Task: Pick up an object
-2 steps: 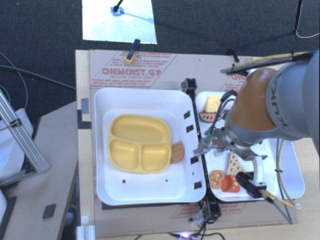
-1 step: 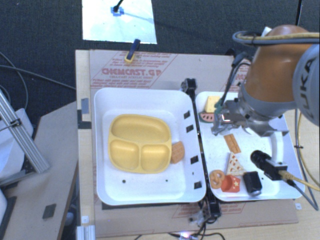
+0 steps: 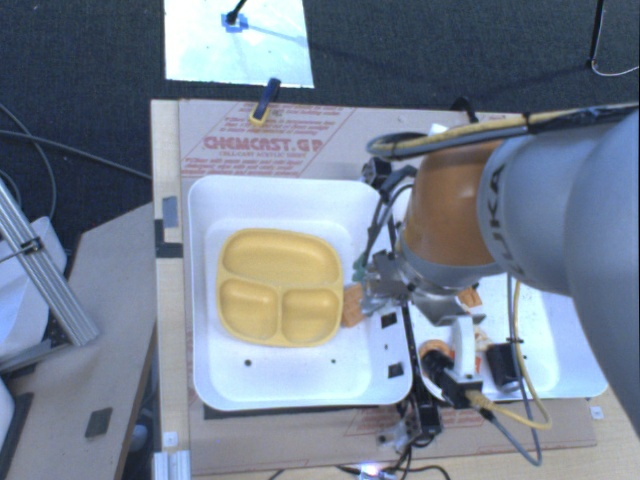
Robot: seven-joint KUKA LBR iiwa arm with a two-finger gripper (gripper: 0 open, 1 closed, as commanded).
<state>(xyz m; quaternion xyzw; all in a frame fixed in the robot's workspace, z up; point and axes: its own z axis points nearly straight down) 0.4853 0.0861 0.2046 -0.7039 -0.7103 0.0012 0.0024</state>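
Tray (image 3: 278,286), yellow, three compartments, lies flat in the left bin (image 3: 300,383), centre. End effector (image 3: 375,293) hangs at that bin's right edge beside the tray; grip state cannot be determined.

A yellow divided plate (image 3: 279,286) lies flat in the left white bin (image 3: 215,368), three compartments facing up, a small orange-brown object (image 3: 352,306) touching its right edge.
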